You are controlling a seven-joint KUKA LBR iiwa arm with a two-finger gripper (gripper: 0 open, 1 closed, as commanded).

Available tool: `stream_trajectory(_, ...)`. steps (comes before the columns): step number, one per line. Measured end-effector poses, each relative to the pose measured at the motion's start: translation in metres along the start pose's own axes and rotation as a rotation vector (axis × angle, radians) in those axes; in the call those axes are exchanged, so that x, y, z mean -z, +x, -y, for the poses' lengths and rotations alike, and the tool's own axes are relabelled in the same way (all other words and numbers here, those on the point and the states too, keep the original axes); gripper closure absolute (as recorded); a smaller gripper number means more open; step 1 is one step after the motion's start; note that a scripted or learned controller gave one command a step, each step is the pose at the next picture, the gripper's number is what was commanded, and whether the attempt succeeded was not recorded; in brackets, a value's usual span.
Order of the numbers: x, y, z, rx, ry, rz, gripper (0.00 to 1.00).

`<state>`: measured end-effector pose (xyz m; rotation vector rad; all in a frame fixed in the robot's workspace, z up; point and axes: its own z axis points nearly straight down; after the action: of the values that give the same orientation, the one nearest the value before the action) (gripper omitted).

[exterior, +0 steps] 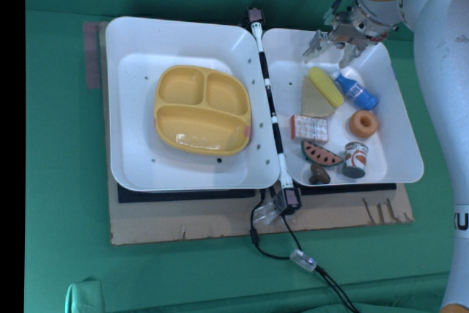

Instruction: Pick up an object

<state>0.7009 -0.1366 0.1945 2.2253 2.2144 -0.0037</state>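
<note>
— So, where does the grey arm's two-finger gripper sit?

— Over the far part of the right shallow white bin, with its fingers spread wide and nothing between them.

— And what is nearest to it?

— A yellow corn cob, lying across a pale yellow cheese wedge, just below the fingertips. A blue plastic bottle with a white cap lies just beside the cob on the arm's side.

— What else is in that bin?

— An orange ring doughnut, a small white box with coloured print, a red watermelon slice with a green rind, a small tin can with a red and white label standing upright, and a little brown lump near the front wall; I cannot tell what it is.

— And the left bin?

— The left white bin holds a yellow plastic plate with three compartments, lying flat in the middle.
</note>
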Motion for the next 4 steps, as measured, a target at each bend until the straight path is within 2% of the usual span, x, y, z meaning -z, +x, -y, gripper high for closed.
stream_trajectory(1,0.018,0.002,-0.003,-0.004,-0.011,-0.004,1.00)
stream_trajectory(2,0.095,0.078,-0.002,0.002,-0.019,-0.001,1.00)
stream_trajectory(3,0.094,0.077,-0.001,0.001,-0.016,0.000,0.00)
stream_trajectory(4,-0.004,0.025,0.000,0.003,0.004,-0.005,0.00)
